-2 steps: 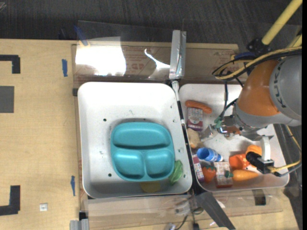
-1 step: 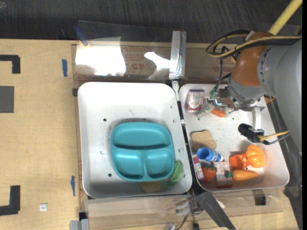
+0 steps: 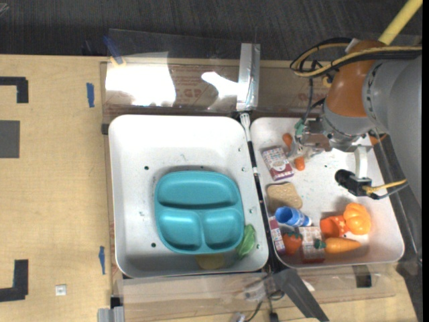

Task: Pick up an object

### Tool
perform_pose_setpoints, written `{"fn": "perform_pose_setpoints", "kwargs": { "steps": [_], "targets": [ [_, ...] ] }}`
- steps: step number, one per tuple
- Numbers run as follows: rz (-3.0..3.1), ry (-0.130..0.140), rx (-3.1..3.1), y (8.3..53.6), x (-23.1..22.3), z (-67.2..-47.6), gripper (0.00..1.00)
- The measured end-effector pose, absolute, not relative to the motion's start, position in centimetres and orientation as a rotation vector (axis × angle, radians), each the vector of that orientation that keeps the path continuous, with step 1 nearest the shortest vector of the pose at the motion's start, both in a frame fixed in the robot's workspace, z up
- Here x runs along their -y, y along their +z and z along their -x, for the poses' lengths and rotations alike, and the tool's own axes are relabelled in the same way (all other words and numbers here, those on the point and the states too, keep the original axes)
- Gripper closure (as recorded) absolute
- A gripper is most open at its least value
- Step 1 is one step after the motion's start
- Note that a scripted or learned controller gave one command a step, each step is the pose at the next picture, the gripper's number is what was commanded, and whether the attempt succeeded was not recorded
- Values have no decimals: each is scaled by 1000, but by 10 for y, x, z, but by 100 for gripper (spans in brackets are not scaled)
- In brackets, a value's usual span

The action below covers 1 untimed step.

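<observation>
Pincer (image 3: 303, 147) sits low in the right bin (image 3: 392, 247), far end, over a small orange piece (image 3: 299, 162); can't tell its state from this angle. Nothing visibly held, so you're at the approach/grasp step. Candidates: pink packet (image 3: 276, 162) just left, bread slice (image 3: 285, 194) nearer you, blue cup (image 3: 289, 217), orange duck (image 3: 355, 220), carrot (image 3: 342, 245) (all clustered at the near end). Left bin (image 3: 127, 180) carries 1 teal tray (image 3: 198, 210). Next: confirm a firm pinch, then lift straight up.

No legible text on the small cartons (image 3: 277, 164) or elsewhere.
</observation>
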<state>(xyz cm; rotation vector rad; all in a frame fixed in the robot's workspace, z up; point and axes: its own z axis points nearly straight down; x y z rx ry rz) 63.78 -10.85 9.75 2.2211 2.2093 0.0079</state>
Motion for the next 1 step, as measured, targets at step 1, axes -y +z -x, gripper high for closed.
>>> {"fn": "perform_pose_setpoints", "kwargs": {
  "steps": [1],
  "targets": [
    [-2204, 9, -2232, 188, 49, -669, 100]
  ]
}}
